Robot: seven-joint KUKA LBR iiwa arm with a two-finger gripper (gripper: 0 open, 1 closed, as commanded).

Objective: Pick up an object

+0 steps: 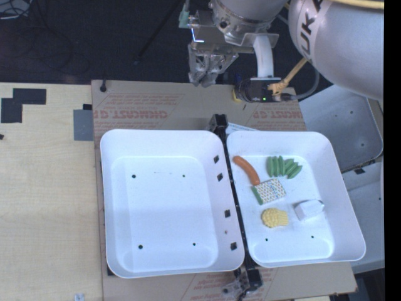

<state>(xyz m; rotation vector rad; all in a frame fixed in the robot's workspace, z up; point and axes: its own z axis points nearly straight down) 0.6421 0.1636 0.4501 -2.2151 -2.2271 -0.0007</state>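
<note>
The right bin [341, 187] holds several small items: an orange sausage-like piece [246, 168], a green pea-pod piece [282, 166], a speckled white-and-green block [269, 190], a yellow corn piece [274, 217] and a white block [308, 209]. My gripper [205, 73] hangs high above the bench's far edge, well behind both bins and away from every item. Nothing shows between its fingers, and their spread is hard to read against the dark background.
The left bin [119, 199] sits beside the right one, joined by a black divider strip [225, 187]. The arm's big grey body [338, 30] fills the upper right. A brown cardboard sheet [150, 108] lies under the bins.
</note>
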